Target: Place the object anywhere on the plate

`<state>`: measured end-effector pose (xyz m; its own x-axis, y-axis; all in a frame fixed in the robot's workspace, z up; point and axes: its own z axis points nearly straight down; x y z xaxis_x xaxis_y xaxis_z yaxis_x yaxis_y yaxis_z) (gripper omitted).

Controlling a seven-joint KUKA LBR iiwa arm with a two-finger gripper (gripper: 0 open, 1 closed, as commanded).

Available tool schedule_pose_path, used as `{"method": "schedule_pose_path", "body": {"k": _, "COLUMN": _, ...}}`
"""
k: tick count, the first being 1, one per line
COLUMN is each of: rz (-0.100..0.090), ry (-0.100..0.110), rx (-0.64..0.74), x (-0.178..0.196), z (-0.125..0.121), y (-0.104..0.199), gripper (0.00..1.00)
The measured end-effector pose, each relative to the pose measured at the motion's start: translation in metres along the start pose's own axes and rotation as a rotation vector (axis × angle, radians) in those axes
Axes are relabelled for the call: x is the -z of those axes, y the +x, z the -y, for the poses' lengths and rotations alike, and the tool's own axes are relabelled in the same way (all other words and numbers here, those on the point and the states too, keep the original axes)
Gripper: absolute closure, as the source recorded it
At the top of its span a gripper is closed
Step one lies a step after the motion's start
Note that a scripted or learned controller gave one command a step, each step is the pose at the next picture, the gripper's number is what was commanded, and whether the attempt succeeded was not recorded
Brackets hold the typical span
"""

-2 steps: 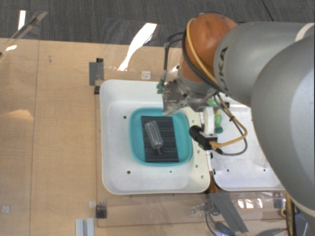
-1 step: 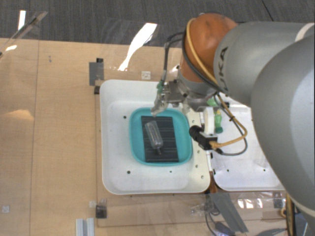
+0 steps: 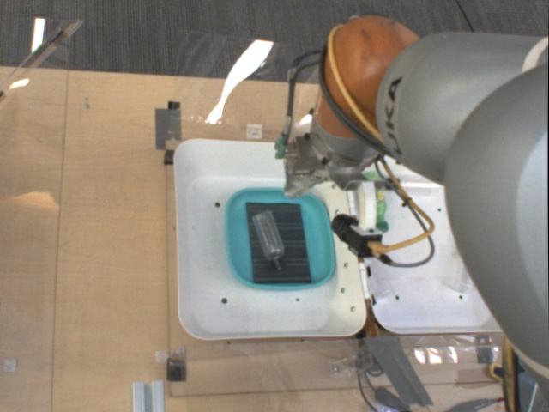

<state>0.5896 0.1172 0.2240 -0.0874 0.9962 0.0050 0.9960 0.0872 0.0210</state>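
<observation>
At the near edge of the pale wooden surface, clear plastic brackets and a small black clamp sit just below the bins. Above them lies the left shallow white bin, and inside it rests a square teal plate with rounded corners. A flat black ribbed rectangular block lies on that plate, and on top of the block sits a small clear cylindrical bottle, lying on its side and pointing roughly along the block's length. So the task's thing is on the plate already, apart from the tool.

Beside it to the right, the second shallow white bin touches the first along their shared edge, where black and yellow cables loop down from the arm.

Farther back, the tool hangs over the far rim of the plate, under the grey arm with its orange band; whether it stands apart or together, I cannot tell. Beyond the surface, dark grey carpeted floor runs across the top, with bright glare streaks on the clear sheet.
</observation>
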Motion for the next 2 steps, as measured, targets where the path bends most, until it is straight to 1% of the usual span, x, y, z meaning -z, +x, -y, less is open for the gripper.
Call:
{"method": "schedule_pose_path", "body": {"k": 1, "rz": 0.0, "ry": 0.0, "rx": 0.0, "x": 0.0, "z": 0.0, "y": 0.0, "gripper": 0.0}}
{"method": "schedule_pose_path", "body": {"k": 2, "rz": 0.0, "ry": -0.004, "rx": 0.005, "x": 0.011, "z": -0.002, "y": 0.0, "gripper": 1.0}}
